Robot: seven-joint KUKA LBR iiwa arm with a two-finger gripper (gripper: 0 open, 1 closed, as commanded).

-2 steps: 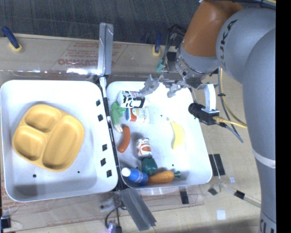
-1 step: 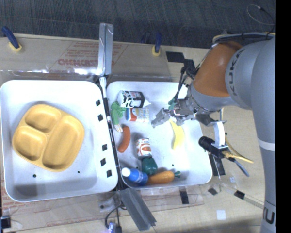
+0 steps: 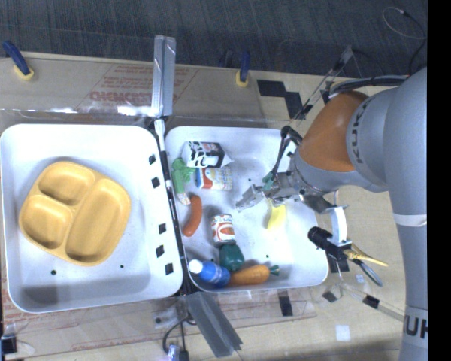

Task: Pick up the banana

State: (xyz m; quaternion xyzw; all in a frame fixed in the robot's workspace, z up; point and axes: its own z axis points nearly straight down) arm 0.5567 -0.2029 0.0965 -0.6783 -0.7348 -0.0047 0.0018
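Lying in the right bin (image 3: 301, 273) just below the tool (image 3: 264, 194), whose fingers I could not tell open or shut, the banana (image 3: 276, 216) looked light, smooth, slightly soft, best gripped across its middle.

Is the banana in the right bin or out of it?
In. The banana lies on the right bin's floor, just below the hand.
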